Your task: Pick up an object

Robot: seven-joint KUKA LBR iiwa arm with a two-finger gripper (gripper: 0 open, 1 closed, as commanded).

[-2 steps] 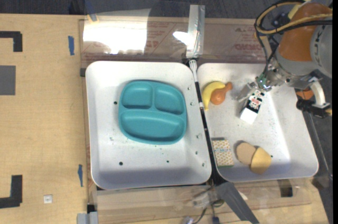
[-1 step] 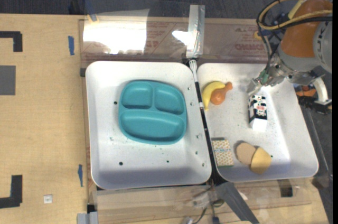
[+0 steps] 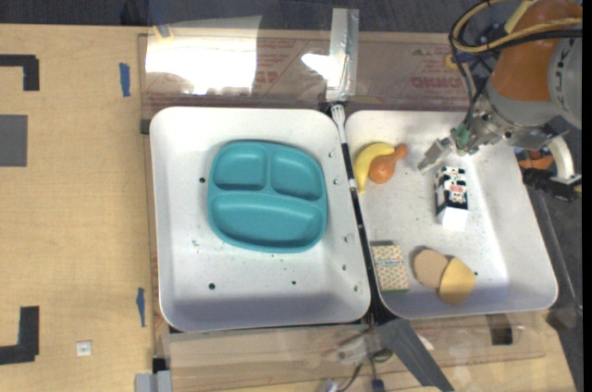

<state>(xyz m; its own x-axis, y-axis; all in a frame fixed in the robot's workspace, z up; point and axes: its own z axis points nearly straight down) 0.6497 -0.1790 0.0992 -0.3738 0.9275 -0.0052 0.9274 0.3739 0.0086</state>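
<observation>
Arm: the grey arm with the orange band (image 3: 529, 67) is reaching in from 3 o'clock, over the 1 o'clock corner of the right shallow white bin (image 3: 518, 284).
Gripper: the two-finger gripper (image 3: 460, 143) is hanging low at the bin's upper middle; nothing is lying between its tips, though at this slant I cannot tell how they are set.
Task's thing: the small black-and-white box (image 3: 452, 193) is lying on the bin floor just at 6 o'clock of the gripper, apart from it.
Long axis: the box is running 12 to 6 o'clock, nearly straight up the view, its white end (image 3: 452, 214) pointing to 6.
Neighbours: a yellow banana-like toy with an orange tip (image 3: 377, 161) is lying at 9 o'clock of the gripper; a tan round piece beside a yellow wedge (image 3: 444, 275) is lying at 6 o'clock of the box; a pale patterned square packet (image 3: 388, 266) is sitting at 7 o'clock.
Left bin: a teal divided plastic plate (image 3: 268, 196) is resting in it.
Risk: the gripper is probably sitting short of the box's middle, so a straight descent may catch only its 12 o'clock end and tip or push it.
Risk, cause two: closing along the long axis instead of across it may let the box slip out.
</observation>
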